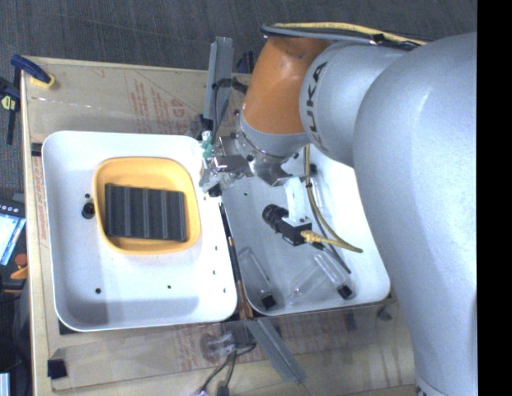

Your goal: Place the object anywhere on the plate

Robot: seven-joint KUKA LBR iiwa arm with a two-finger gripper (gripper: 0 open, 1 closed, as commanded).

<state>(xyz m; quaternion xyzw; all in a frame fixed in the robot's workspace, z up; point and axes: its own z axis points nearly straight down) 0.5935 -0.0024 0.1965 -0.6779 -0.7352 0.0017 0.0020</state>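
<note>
Your gripper [213, 165] hangs over divide between bins; fingers' state: cannot tell. Yellow plate [147, 169] sits in left bin [124, 304], dark ridged object [146, 213] lying on it.

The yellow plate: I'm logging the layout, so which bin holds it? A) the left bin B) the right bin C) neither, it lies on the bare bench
A: the yellow plate lies inside the left bin, while the arm's tool sits over the right bin.
</note>
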